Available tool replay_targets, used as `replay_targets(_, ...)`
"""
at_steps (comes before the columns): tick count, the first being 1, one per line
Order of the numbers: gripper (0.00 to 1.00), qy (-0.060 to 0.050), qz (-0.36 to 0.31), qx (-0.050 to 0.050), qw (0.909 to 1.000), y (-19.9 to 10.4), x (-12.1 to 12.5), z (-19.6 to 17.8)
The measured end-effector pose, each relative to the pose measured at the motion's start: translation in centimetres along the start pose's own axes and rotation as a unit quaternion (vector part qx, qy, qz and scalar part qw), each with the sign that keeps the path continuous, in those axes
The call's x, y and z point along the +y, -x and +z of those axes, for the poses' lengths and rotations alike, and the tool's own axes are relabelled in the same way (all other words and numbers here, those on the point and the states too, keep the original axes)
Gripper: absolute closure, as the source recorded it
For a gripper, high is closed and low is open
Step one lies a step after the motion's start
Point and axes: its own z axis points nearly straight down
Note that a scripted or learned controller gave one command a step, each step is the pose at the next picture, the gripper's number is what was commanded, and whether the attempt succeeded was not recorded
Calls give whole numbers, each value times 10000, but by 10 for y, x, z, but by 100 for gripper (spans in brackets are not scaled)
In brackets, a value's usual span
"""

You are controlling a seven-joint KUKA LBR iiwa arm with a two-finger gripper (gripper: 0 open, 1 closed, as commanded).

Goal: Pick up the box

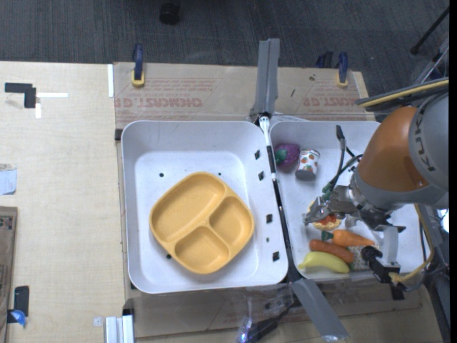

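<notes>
Two shallow white bins sit side by side, and the pincer (pixel 319 210) hangs low in the right bin (pixel 357 128), at the end of the grey arm (pixel 396 159) with its orange band. Whether the pincer is clenched or released cannot be told, since the wrist and its cables hide the tip.

Directly beneath the pincer, touching it or very nearly so, lies a small object printed in red, yellow and white. This is probably the box (pixel 327 222), though it is too covered to be certain. Nothing shows it lifted, so the pick appears not yet done. The arm's low pose over this spot suggests the program has aimed its grasp here.

The toys crowd the pincer, which explains the tight approach. A carrot (pixel 351 239) lies just beside it on the arm's side, and a banana (pixel 325 263) is near it towards the bin's front wall. A small white printed container (pixel 308 164) and a purple toy (pixel 287 154) stand apart from it towards the back wall. A closing grasp might catch the carrot along with the box.

Well away from the pincer, across the divider, the left bin (pixel 136 213) holds a yellow divided plate (pixel 201 222), which plays no part in the task.
</notes>
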Motion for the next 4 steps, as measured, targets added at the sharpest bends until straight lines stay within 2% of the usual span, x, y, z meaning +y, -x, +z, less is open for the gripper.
replay_targets(1,0,8,1796,-13,9837,-51,36,-91)
replay_targets(2,0,3,729,0,9973,36,-22,-34)
replay_targets(3,0,2,1300,-4,9915,15,46,10)
replay_targets(4,0,12,1332,-4,9911,-7,58,9)
